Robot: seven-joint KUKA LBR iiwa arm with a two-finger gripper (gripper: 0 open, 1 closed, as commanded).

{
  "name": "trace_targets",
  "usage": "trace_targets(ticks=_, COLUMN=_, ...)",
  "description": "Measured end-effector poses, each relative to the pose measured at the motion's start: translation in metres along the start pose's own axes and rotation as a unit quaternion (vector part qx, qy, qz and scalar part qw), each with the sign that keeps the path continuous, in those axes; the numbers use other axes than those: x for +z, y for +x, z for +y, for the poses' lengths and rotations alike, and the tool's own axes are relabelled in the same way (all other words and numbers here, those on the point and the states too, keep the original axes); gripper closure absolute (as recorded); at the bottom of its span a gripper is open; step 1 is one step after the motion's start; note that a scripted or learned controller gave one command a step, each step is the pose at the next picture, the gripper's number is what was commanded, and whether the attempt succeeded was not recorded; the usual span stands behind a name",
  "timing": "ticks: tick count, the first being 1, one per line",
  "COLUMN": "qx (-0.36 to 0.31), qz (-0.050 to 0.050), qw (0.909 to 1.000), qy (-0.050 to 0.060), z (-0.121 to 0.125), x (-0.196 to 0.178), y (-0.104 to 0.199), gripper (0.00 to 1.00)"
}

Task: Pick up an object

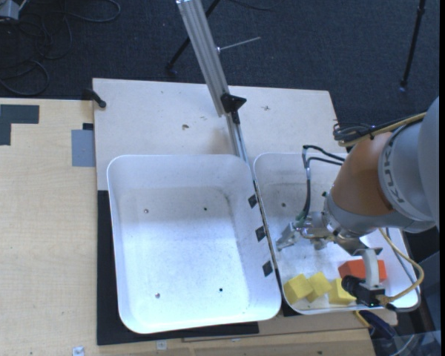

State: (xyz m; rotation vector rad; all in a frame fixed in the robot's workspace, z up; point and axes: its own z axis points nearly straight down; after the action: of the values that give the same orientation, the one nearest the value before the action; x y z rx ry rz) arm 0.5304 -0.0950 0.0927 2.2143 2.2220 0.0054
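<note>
Arm: A grey KUKA arm with an orange band reaches in from the right and bends over the right bin.

Claw: It hangs low over the middle of the right bin, close to the wall that faces the neighbouring bin. How wide it stands cannot be told from this slant. It is apart from every block.

Yellow blocks: A small cluster lies at the front of the right bin, against its near rim. It is on the camera's side of the claw and clear of it.

Orange block: It lies in the same bin, just beside the yellow blocks on their right and a little farther back. The wrist hardware in front partly hides it.

Left bin: The larger of the two white trays sits edge to edge with the right one, its floor speckled with a few dark dots.

Clips: Three small black clips sit in a row along the seam where the bins meet.

Rail: A silvery metal rail slants from the top of the view down to the far end of that seam.

Worktop: A pale board carries both bins. A light wooden surface with grey patches adjoins it on the left.

Floor: Dark carpet with loose black cables runs behind the worktop.
</note>
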Motion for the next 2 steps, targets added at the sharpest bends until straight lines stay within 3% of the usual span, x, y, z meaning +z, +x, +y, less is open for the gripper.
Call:
trace_targets(ticks=1, qx=0.003, qz=-0.001, qw=1.0, qy=0.0, z=-0.0341, x=-0.2078, y=-0.0686, gripper=0.0)
trace_targets(ticks=2, qx=-0.001, qz=0.001, qw=1.0, qy=0.005, z=-0.0342, x=-0.2127, y=-0.0667, gripper=1.0)
